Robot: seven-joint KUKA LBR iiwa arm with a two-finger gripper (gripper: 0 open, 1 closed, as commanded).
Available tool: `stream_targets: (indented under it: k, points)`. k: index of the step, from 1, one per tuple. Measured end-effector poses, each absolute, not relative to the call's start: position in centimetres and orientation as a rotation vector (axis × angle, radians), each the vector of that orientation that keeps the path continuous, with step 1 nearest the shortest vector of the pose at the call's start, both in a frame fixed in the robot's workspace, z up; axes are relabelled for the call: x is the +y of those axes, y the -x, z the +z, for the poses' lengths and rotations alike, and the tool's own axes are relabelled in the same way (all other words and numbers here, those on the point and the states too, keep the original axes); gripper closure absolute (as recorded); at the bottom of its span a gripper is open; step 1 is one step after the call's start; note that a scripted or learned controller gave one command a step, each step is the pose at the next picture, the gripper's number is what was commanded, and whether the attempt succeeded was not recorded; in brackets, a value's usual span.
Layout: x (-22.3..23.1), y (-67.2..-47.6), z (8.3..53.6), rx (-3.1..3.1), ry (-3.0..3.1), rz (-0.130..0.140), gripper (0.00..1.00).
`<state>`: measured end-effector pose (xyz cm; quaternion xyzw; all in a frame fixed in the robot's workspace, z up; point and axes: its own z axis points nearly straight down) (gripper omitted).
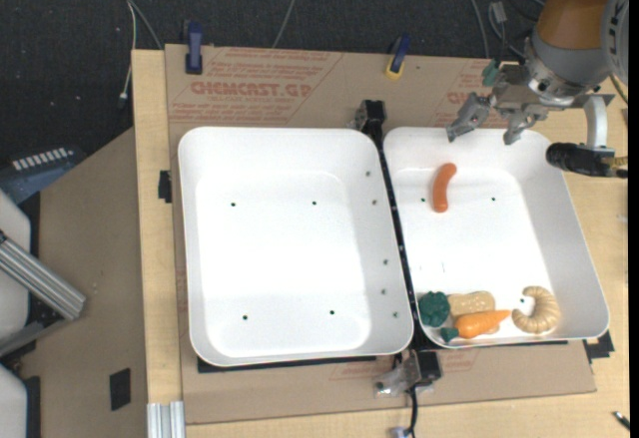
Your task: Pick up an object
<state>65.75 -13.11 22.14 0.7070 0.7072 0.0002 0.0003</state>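
The gripper (490,130) hung over the far rim of the right bin (559,226), and its fingers (461,126) were spread wide with nothing between them. The orange sausage (442,187) lay in this bin, just below the fingers, apart from them.

The bench (160,226) is covered by a brown cardboard sheet (300,87) printed with red lettering, fastened at its far edge by a blue clamp (193,47) and a blue-and-yellow clamp (398,56). Two shallow white bins are set on it, the left bin (290,246) just beside the right bin (499,236).
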Motion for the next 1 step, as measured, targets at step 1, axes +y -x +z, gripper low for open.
stream_targets:
  k: [1]
  points:
    - [-12.95,-60.03,12.34,2.226,-2.227,-0.008,0.00]
